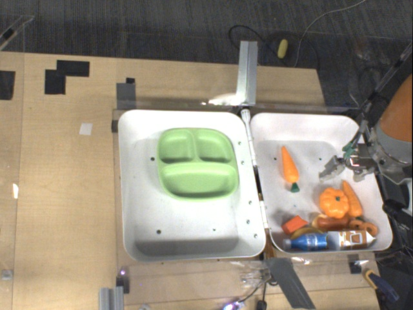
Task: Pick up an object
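The right bin [310, 131] holds several toys. A carrot [290, 165] lies near its middle left. An orange pumpkin [333, 202] sits beside a second carrot [353, 199]. Along the front wall lie a red block [295, 224], a blue bottle [310, 241] and a brown-and-white carton [353, 239]. My gripper [337, 166] hangs over the right side of this bin, just above and behind the pumpkin, to the right of the first carrot. Nothing is visibly held in it.
The left bin [139, 225] bears a green divided plate [197, 162]. A metal divider [253, 166] runs between the bins. The arm's orange band [397, 112] rises at the right edge. Cables lie on the dark floor behind the bench.
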Motion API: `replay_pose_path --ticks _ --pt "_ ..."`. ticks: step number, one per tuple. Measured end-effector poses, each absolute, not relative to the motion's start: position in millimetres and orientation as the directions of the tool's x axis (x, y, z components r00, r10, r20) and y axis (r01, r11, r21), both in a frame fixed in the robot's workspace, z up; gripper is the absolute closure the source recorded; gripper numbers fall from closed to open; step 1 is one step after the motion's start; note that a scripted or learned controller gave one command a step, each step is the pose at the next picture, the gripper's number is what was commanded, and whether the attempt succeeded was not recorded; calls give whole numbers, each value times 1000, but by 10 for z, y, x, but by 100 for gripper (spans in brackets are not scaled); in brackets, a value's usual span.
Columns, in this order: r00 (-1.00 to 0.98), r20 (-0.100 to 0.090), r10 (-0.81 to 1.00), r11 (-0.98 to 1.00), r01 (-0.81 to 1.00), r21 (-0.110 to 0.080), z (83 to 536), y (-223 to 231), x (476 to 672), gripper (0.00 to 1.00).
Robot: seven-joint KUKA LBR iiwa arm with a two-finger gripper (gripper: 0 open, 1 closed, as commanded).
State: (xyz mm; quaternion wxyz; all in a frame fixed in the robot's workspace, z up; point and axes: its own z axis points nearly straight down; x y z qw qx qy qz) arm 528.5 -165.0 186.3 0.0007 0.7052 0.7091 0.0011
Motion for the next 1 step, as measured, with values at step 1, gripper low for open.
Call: replay_pose_path --ticks 1 --pt "-218 -4 976 218 976 14 903 -1051 5782 0"
